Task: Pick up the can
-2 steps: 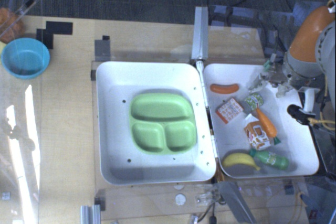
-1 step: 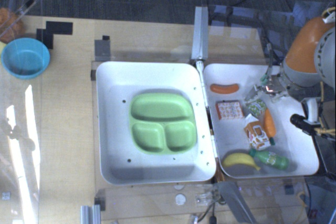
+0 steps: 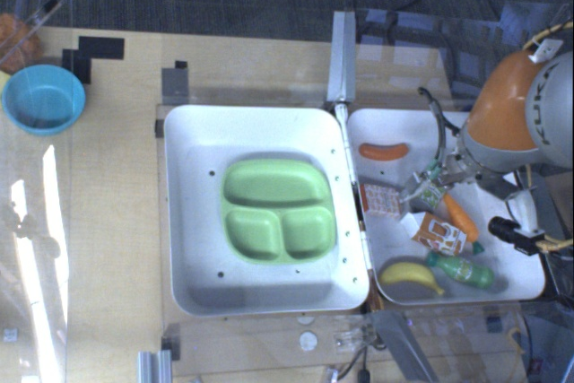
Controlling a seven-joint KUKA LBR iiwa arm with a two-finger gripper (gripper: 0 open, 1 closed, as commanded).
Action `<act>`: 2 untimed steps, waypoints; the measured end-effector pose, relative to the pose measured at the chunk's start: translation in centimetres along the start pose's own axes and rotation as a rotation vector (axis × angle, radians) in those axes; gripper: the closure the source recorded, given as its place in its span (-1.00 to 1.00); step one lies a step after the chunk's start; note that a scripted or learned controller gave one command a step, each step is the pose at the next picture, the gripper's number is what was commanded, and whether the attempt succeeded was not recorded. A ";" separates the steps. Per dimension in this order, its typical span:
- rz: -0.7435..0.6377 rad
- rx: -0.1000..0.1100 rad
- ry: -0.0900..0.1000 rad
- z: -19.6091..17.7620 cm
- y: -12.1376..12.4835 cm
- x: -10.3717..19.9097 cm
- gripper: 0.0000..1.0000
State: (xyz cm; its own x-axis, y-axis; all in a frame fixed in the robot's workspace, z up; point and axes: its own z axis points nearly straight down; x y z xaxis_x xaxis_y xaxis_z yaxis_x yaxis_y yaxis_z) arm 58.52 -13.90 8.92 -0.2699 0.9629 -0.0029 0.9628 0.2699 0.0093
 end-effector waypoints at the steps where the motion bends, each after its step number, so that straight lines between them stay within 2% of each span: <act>1: -0.004 -0.013 -0.005 -1.5 0.5 0.0 1.00; 2: -0.003 -0.013 -0.005 -1.5 0.5 0.0 -1.00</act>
State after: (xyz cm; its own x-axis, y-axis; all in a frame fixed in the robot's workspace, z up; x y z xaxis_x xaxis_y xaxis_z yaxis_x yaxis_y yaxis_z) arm 59.00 -13.80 10.43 -0.2730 0.9620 -0.0083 0.9617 0.2731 0.0221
